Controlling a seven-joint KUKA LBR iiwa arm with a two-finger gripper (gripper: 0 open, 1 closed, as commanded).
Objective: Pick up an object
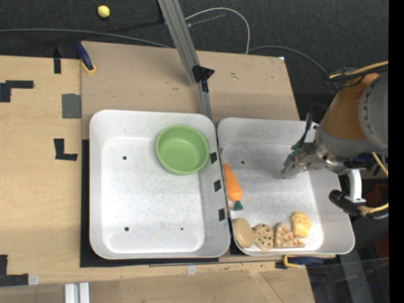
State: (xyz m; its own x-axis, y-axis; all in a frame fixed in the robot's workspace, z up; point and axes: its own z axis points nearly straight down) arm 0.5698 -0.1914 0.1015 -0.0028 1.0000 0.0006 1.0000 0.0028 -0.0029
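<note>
Toy food, namely a carrot (232, 183), a cob of corn (300, 223) and biscuit-like pieces (263, 235), is gathered along the right bin's (265, 131) near edge, while the gripper (295, 165) is poised over bare floor nearby.

The worktop (252, 87) carries two white bins. The left bin (126, 194) holds a green bowl (182, 149) near its far right corner. The right bin (265, 182) holds a carrot (232, 182) at its left wall and a row of small food items (271, 233) along its near edge. The end effector (295, 164) sits low over the right bin's far right area, apart from these items.
</note>
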